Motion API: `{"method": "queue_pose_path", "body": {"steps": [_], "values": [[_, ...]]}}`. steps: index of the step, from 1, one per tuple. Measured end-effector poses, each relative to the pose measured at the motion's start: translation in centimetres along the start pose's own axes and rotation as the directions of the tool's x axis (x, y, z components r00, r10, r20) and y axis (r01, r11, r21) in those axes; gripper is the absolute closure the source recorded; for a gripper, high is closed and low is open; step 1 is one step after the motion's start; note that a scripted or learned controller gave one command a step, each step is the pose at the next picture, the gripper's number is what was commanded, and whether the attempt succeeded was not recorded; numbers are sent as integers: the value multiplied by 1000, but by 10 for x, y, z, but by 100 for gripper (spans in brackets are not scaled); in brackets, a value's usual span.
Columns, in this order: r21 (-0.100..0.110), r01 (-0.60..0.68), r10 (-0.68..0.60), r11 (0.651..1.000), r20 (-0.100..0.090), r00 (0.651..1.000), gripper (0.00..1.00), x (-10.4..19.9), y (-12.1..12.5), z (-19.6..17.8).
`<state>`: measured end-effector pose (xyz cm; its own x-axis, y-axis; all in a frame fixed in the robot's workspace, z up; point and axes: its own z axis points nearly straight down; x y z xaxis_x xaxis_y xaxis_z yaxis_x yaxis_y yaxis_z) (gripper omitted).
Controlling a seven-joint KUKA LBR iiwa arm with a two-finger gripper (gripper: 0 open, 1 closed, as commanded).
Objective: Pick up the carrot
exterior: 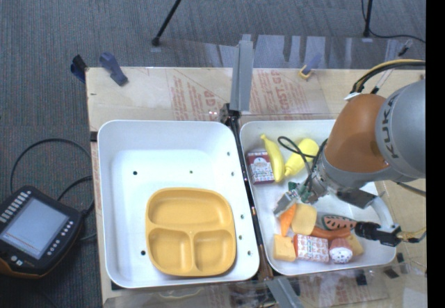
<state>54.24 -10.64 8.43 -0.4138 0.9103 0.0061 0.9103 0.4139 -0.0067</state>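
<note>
The carrot (pixel 286 220) is a small orange piece lying in the right bin (pixel 316 126), near its left-middle, pressed against a yellow cheese wedge (pixel 304 218). My gripper (pixel 292 197) hangs low in that bin, just above and slightly behind the carrot's upper end. The grey wrist and orange band (pixel 354 140) rise behind it to the right. Nothing orange shows lifted off the bin floor; the carrot rests among the other toy foods.
Crowding the right bin are a banana (pixel 273 156), a yellow fruit (pixel 306 149), a red box (pixel 261 166), a watermelon slice (pixel 335 222), a yellow block (pixel 284 249) and a red-white carton (pixel 311 249). In the left bin (pixel 125 154) lies a yellow divided plate (pixel 191 231).
</note>
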Motion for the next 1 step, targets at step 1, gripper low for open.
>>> {"method": "queue_pose_path", "body": {"steps": [1], "values": [[-2,-7,7,1000,0,1000,100,-2,0,-10]]}}
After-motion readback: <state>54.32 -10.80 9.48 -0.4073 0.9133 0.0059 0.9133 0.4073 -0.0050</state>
